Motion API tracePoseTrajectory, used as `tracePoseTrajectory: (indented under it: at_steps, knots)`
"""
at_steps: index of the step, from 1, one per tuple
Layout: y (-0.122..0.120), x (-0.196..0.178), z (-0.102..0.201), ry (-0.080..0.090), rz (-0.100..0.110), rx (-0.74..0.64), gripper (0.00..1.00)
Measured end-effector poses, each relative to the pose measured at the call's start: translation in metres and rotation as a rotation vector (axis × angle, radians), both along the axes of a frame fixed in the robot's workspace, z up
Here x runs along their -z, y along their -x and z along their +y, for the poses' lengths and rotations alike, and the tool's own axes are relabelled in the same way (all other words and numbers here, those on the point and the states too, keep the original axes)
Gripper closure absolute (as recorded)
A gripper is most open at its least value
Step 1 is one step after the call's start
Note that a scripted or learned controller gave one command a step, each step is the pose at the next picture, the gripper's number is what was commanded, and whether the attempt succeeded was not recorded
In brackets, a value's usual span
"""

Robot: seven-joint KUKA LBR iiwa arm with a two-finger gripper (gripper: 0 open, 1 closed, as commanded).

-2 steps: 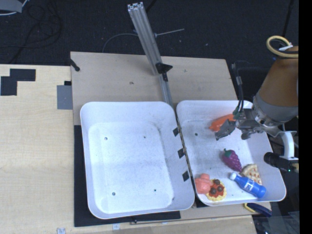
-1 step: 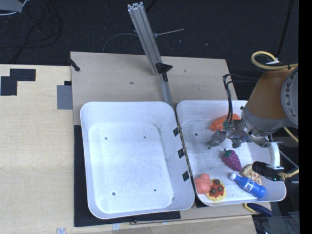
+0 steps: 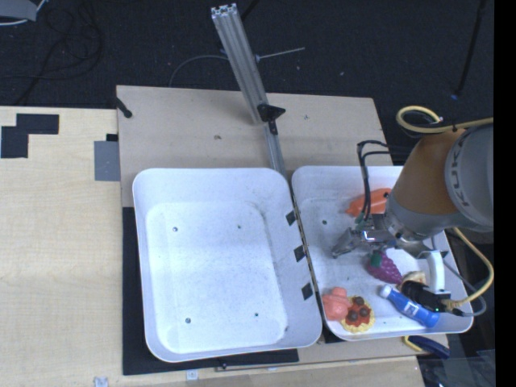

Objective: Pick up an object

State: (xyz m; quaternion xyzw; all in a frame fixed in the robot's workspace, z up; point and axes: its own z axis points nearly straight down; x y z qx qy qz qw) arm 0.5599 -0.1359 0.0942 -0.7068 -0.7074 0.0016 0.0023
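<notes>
My gripper [image 3: 343, 247] is down in the right bin [image 3: 322, 196], near its middle, pointing left over bare bin floor. Nothing shows between its tips. Just behind the wrist lies an orange object [image 3: 364, 204], partly hidden by the arm. A purple grape-like bunch [image 3: 385, 268] sits right of the gripper, below the wrist. A pink-red toy [image 3: 336, 302] and a yellow round piece with dark red dots [image 3: 358, 316] lie at the bin's front. A blue tube [image 3: 409, 305] rests at the front right.
The left bin [image 3: 210, 264] stands beside the right one, joined by black clips along the shared rim. An aluminium rail [image 3: 242, 59] slants up behind the bins. The bench continues in pale wood to the left.
</notes>
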Motion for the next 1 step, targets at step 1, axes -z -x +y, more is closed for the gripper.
tracePoseTrajectory:
  at_steps: [1]
  knots:
    - [-0.0011,-0.0127,-0.0015,0.001,-0.005,0.003,1.0]
